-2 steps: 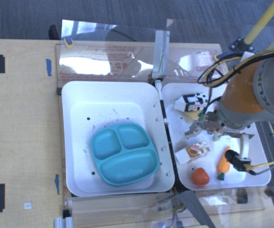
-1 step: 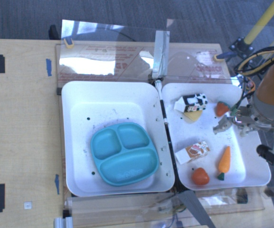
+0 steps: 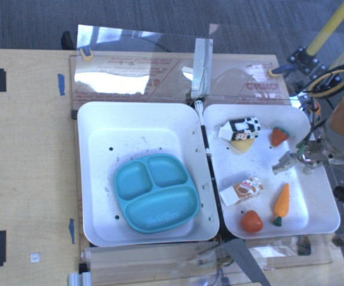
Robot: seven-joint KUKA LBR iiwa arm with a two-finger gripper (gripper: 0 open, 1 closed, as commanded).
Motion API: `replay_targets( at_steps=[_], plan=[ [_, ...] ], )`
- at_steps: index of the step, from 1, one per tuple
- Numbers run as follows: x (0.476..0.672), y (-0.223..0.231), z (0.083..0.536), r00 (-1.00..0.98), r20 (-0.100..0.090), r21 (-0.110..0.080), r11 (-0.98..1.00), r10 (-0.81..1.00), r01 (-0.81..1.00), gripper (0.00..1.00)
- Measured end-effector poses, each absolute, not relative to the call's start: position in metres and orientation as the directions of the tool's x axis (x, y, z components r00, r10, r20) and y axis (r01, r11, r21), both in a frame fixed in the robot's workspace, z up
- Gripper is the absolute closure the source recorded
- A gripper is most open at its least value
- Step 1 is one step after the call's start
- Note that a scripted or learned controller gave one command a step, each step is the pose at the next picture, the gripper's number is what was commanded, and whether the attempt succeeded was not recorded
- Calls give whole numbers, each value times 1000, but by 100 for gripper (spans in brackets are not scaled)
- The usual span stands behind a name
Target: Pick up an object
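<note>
Right bin (image 3: 321, 219), contents: a carrot (image 3: 282, 201) is laid near the right edge, leaf end toward the front; a tomato (image 3: 251, 221) is set by the front edge; a small wrapped snack packet (image 3: 244, 190) is placed between centre and left wall; a black-and-white cow-patterned toy (image 3: 242, 130) is found toward the back left corner, over a pale yellowish piece; a strawberry (image 3: 278, 136) is seen near the back right corner.

Gripper (image 3: 286, 162): positioned over the right-hand middle of the right bin, above the carrot; nothing is seen between its fingers, whose spread cannot be told.

Left bin (image 3: 100, 130): a blue divided plate (image 3: 155, 191) is held toward the front.
</note>
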State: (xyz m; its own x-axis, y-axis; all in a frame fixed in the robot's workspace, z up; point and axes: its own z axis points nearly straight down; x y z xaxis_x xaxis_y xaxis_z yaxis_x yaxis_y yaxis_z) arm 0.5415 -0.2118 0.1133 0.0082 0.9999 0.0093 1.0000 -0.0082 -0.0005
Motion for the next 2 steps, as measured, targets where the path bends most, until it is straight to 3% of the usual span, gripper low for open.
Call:
replay_targets(
  at_steps=[1, 2],
  plan=[
    [494, -190, 87, 19, -1, 5, -19, 1000, 1000, 0],
    [495, -191, 98, 20, -4, 11, -20, 1000, 1000, 100]
  ],
)
